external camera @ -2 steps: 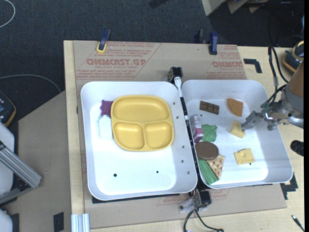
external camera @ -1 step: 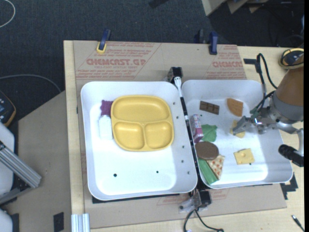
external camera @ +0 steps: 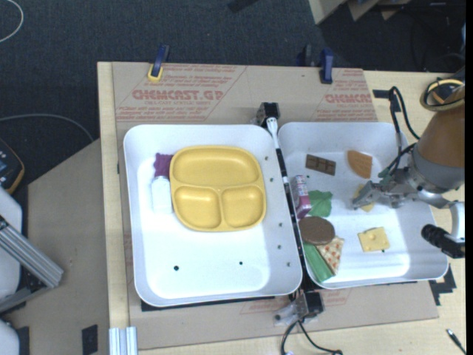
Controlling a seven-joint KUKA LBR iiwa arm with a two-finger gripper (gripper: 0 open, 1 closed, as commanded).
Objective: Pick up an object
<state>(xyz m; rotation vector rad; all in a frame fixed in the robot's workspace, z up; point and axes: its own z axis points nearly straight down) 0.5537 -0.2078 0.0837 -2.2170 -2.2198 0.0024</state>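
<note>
Bench (external camera: 222, 87) of brown board, printed with red lettering, bearing two shallow white bins side by side. Left bin (external camera: 199, 272) the larger in view, holding a yellow divided tray (external camera: 218, 187) with three compartments, set toward the far half. Just left of the tray, touching or nearly touching its edge, a purple item (external camera: 162, 163) and below it a white bottle-like item (external camera: 160, 194); exact contact not discernible. Right bin (external camera: 414, 261) holding the smaller objects. Arm (external camera: 443, 143) entering from the right, orange band above the wrist, reaching down over the right bin's right half. Gripper (external camera: 367, 196) low over the bin floor near the middle; fingers slightly apart, nothing visibly clamped between them, though detail is blurred. Objects in the right bin, descending by size: green piece (external camera: 319, 200) by the left wall, with a pink-purple packet (external camera: 301, 194) just beside it; brown round disc (external camera: 317, 230) below these; cracker-like tan piece (external camera: 330, 253) on a second green item at the near left corner; orange-brown wedge (external camera: 361, 163) at the far side; dark chocolate bar (external camera: 321, 165) left of the wedge; yellow cheese-like block (external camera: 373, 239) near the front, apart from the gripper. Blue clamps (external camera: 326, 65) and a yellow-tipped clamp (external camera: 156, 69) on the bench's far edge.
</note>
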